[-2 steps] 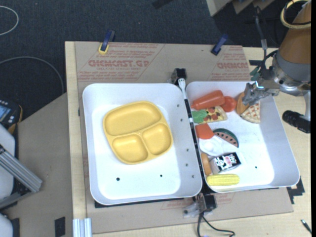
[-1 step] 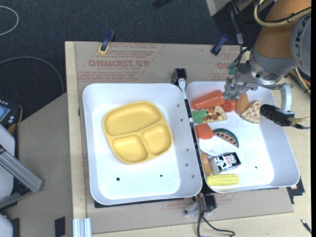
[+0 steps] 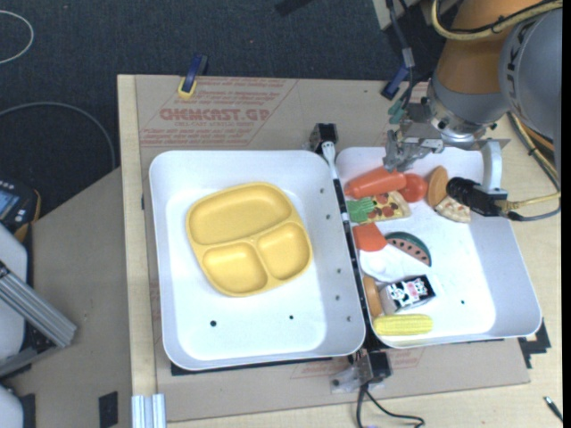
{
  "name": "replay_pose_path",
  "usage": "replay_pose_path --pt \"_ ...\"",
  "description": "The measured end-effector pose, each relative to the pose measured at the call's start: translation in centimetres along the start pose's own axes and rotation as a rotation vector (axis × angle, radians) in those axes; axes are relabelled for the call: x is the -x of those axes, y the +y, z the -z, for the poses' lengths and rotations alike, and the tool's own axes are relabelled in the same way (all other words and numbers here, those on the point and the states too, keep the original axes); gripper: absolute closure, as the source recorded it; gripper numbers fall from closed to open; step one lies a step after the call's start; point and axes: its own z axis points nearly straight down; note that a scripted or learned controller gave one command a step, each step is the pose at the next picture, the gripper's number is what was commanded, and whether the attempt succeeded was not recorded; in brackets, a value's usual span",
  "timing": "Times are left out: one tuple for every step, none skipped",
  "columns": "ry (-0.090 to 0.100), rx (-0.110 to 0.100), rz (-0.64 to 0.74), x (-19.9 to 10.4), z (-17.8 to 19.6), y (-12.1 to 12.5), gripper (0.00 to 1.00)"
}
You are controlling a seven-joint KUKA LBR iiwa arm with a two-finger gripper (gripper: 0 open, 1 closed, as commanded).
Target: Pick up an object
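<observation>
The tool [image 3: 403, 154] hangs low over the far end of the right bin [image 3: 500, 275], its tip just above the carrot [image 3: 385, 184], a red-orange piece lying crosswise at the far left of that bin. Whether its fingers are apart or together I cannot tell (the wrist and its fittings crowd that spot), and nothing can be seen held between them.

Around the carrot the toys are packed close: a small green piece [image 3: 359, 209] and a pizza slice [image 3: 391, 207] touch its near side, a bread roll [image 3: 437, 185] sits just to its right, and a watermelon slice [image 3: 410, 247] lies nearer. Nearer again are a black-and-white carton [image 3: 410, 292] and a corn cob [image 3: 402, 325] along the near wall.

The left bin [image 3: 169, 239] holds a yellow divided plate [image 3: 248, 237], well apart from the arm.

By my reading the pick is only at the approach: nothing is lifted, so the closing on an object (likely the carrot) and the raising are both left to do.
</observation>
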Motion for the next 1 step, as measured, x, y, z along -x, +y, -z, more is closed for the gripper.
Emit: replay_pose_path --pt "-0.001 0.000 -0.005 1.90 0.55 0.57 1.00"
